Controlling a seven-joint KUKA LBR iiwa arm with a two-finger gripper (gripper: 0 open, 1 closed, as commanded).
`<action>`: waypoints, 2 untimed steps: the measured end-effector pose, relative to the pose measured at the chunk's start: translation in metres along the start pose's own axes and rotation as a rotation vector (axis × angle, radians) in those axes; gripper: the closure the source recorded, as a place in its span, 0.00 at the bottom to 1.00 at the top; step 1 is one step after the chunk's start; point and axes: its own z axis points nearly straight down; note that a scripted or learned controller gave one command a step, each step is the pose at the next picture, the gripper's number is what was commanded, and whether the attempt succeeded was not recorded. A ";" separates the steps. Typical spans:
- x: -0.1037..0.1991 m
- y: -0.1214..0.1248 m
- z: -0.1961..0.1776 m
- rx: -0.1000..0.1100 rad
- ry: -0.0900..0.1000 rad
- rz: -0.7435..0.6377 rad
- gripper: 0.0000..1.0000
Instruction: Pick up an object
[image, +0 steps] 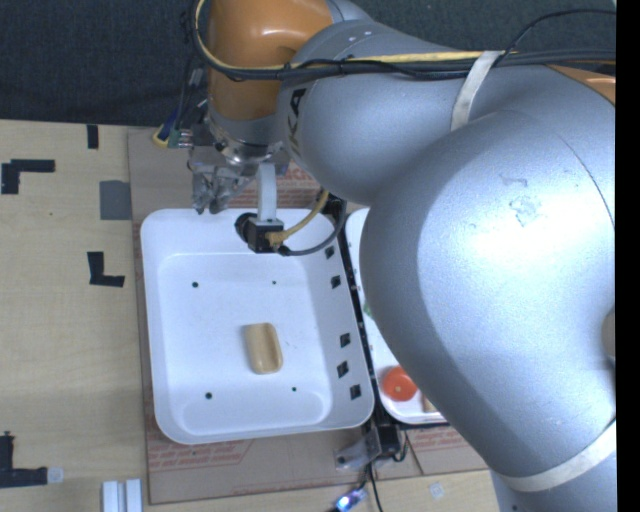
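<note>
The tan block (263, 347) lies flat on the floor of the left bin (175, 300), a little below the middle, its long side running roughly up and down the view and tilted slightly. Nothing touches it. Small dark dots mark the bin floor around it, all well apart from the block.

Up at the far rim of that same bin hangs the tool (212, 190), well apart from the block and over the bin's top edge. Its slim metal fingers point down and show a small gap between them, with nothing caught there, so the tool is apart and carrying nothing. Just beside it a pale post drops to a black fitting (258, 234) with a yellowish cable curling off to the right.

Above the tool sits the orange band (250, 50), and from there the big grey arm (480, 250) sweeps across the whole right side, covering most of the right bin (400, 410). In the strip of that bin still visible sits a small orange-red ball (399, 384).

Both bins rest on a brown mat on the light wooden counter (60, 330), which carries black tape marks on the left.
</note>
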 end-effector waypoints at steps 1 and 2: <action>-0.021 0.001 -0.115 -0.012 0.002 0.004 1.00; -0.094 -0.002 -0.001 0.011 -0.006 0.012 1.00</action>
